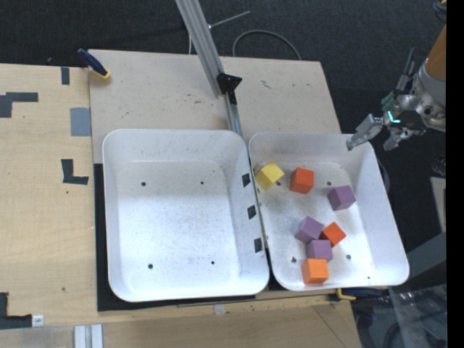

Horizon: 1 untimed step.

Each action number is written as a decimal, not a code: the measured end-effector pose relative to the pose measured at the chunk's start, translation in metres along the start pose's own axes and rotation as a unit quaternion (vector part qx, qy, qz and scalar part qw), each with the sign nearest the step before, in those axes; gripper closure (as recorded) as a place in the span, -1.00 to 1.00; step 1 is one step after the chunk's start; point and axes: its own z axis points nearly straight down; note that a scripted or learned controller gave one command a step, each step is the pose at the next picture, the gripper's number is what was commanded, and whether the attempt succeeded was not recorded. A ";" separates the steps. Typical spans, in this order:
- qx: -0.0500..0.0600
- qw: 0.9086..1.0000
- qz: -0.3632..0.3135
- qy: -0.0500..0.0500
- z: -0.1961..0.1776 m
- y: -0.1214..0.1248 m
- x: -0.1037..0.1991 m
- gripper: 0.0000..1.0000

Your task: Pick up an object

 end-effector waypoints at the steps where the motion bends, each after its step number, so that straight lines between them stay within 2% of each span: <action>1: -0.002 1.000 -0.001 -0.001 -0.003 0.001 0.000 -1.00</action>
